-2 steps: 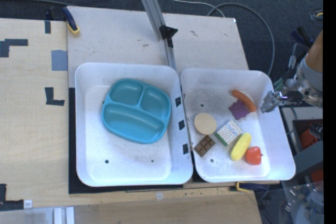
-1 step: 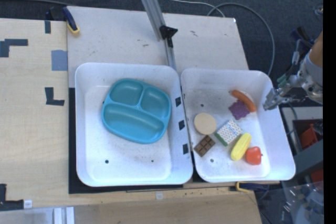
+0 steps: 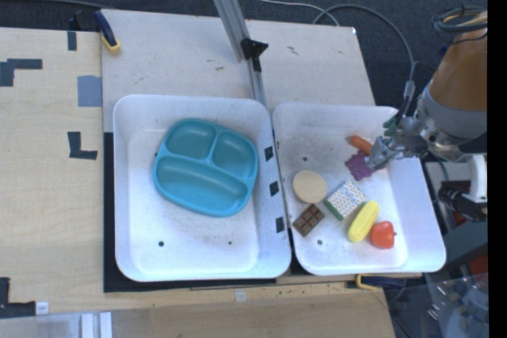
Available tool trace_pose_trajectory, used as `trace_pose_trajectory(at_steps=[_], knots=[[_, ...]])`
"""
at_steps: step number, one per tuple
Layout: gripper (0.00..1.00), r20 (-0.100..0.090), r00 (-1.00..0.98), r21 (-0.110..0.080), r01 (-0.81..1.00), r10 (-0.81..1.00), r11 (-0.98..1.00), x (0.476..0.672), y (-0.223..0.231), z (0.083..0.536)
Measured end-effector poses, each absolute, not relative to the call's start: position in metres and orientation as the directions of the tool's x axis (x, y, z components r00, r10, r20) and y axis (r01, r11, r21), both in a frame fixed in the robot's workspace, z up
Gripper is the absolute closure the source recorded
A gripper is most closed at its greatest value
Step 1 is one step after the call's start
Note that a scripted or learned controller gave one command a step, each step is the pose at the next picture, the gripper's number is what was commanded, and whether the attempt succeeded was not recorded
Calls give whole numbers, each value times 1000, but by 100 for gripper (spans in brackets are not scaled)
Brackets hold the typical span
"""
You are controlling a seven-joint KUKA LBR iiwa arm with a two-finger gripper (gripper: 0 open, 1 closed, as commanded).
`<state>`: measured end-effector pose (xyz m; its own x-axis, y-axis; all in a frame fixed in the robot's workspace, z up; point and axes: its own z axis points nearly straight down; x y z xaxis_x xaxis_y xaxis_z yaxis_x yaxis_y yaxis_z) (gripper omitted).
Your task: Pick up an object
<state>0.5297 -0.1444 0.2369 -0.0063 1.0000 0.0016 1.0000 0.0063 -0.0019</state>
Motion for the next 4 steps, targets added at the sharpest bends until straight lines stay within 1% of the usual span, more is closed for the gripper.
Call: trace_pose_trajectory(at_steps=[1,2,3,4], knots=[[100,2,-8,-2,1000,1000,8,537,-80,236],[100,1,-7,-3,1000,1000,7,536,-29,227],[100,2,-8,-1,1000,1000,8,545,23,237],[100,2,-9,-2,1000,1000,9,559,84,236]])
